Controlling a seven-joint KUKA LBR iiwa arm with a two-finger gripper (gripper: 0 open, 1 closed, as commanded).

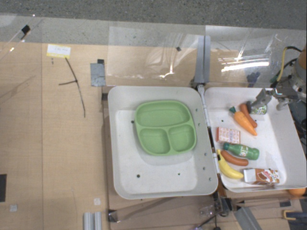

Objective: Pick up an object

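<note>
A wooden bench [48, 152] holds two white bins. The left bin [120, 176] has a green plate [165, 127] with three sections. The right bin [283, 143] holds a carrot [245, 122], a small card box [228, 135], a green bottle [241, 151], a sausage [234, 158], a banana [228, 168] and a brown packet [261, 176]. The gripper [260, 104] is at the bin's 12 o'clock, just above the carrot. I cannot tell if it holds anything.
</note>
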